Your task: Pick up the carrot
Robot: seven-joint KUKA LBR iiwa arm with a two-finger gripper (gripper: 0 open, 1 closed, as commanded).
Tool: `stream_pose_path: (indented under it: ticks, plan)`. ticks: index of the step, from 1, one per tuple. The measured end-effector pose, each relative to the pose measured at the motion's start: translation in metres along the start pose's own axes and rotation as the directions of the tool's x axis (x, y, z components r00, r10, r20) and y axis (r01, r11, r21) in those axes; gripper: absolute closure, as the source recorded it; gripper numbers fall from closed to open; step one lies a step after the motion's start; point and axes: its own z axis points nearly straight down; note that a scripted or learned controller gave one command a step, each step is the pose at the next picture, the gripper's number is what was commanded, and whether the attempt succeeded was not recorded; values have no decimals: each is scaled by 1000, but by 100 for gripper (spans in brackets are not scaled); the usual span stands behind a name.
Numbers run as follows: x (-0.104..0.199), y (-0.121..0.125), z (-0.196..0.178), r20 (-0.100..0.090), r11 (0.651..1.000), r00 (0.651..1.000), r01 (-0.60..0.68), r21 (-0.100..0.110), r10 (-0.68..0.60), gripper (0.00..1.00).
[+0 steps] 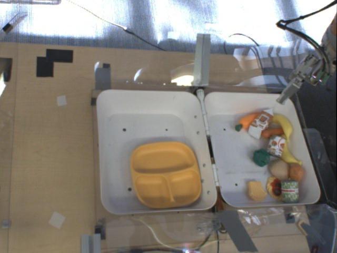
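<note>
I see the carrot [246, 121] lying in the right bin [231, 157], my end effector [288, 93] above its far corner, grip unreadable.

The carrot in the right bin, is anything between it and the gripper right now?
Nothing visible blocks it. The gripper hangs over the right bin's far right corner, and the carrot lies to its left on the bin floor with bare white floor between them. A small carton touches the carrot's right end, crowding a grasp there.
</note>
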Motion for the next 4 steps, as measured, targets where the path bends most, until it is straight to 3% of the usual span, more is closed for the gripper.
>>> stream_pose_path:
  ticks: [1,2,3,4]
  plan:
    - [26,44,211,-23,996,996,87,6,-87,0]
    - [87,53,224,-15,1000,1000,-24,4,24,0]
    - [144,12,121,-4,999,999,-48,-2,48,0]
    - [79,24,205,16,998,998,-58,-15,58,0]
